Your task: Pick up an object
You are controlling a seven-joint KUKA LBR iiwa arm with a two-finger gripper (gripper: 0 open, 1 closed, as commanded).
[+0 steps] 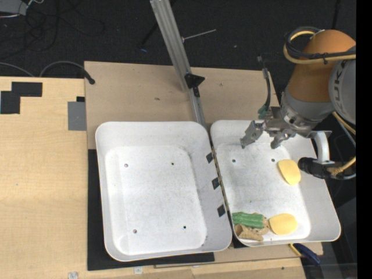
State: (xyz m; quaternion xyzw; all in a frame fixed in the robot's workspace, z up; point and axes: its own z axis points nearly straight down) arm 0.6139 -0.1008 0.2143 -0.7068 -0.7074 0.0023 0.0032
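The gripper [263, 139] is hanging over the far end of the right bin [256, 173] with its two fingers spread apart and nothing between them. Near the right wall a pale yellow oval object [289, 171] is lying, while a second yellow piece [283, 224], a green toy [249, 219] and a tan scrap [251, 232] are clustering in the near corner, beside the left bin [152, 188].
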